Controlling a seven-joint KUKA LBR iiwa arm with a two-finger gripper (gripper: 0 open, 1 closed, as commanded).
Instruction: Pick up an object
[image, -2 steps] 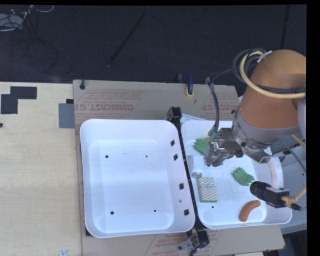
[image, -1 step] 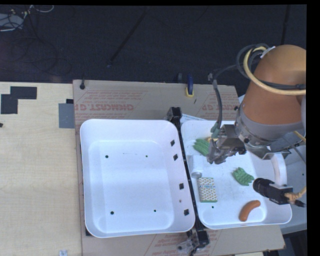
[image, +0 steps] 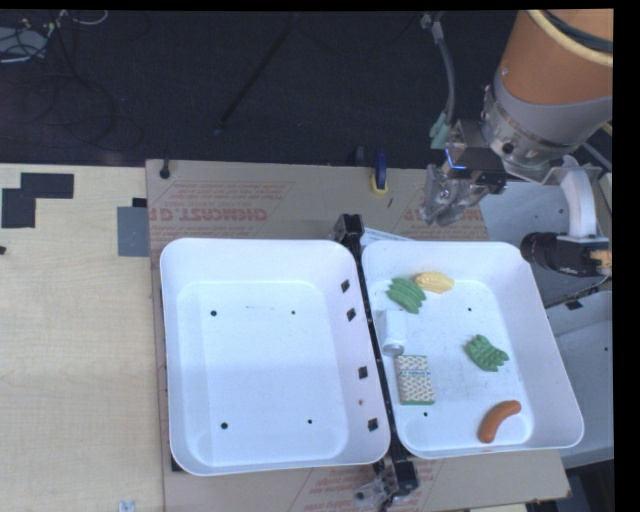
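The right bin (image: 535, 300) holds a green toy (image: 406, 293) beside a yellow piece (image: 434, 282) near its far edge. A white tube (image: 392, 330) lies at its left side, with a patterned packet (image: 414, 379) just below it. Another green toy (image: 486, 352) sits right of centre. An orange sausage-shaped piece (image: 499, 420) lies in the near right corner. My gripper (image: 446, 205) hangs above the bench beyond the far edge of the right bin, with nothing visible between its fingers.
The left bin (image: 190, 300) stands alongside, joined by a black divider strip (image: 362, 330). Both rest on a cardboard sheet (image: 250, 200). A blue and yellow clamp (image: 380, 175) stands at the cardboard's back edge.
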